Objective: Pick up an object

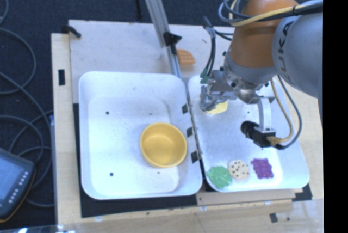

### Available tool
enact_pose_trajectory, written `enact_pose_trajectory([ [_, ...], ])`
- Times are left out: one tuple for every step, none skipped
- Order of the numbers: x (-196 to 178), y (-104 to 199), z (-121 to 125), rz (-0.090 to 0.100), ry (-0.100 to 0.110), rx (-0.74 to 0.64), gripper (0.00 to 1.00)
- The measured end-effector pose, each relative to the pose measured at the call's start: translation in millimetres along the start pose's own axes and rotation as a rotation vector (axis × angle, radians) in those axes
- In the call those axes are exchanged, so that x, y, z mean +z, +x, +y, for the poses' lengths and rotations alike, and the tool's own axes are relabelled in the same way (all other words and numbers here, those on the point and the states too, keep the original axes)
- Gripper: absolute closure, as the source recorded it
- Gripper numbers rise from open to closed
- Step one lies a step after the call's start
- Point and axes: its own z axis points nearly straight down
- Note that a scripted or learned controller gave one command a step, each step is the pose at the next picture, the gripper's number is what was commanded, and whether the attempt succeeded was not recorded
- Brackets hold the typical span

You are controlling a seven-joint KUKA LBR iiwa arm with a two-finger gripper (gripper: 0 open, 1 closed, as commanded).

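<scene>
Arm bent down over right bin point(293, 172), pincer point(209, 100) at a pale yellow object point(219, 109); grip cannot be told

The tool point(209, 100) hangs low in the right bin point(288, 169), a pale yellow piece point(219, 108) just beside it. Nearer the front rim lie a green piece point(219, 176), a spotted cookie point(238, 170) and a purple piece point(262, 168). Left, a yellow bowl point(163, 144).
</scene>
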Motion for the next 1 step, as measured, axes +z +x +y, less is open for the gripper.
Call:
enact_pose_trajectory([
  [14.7, 50.4, -6.9, -0.001, 0.002, 0.001, 1.0],
])
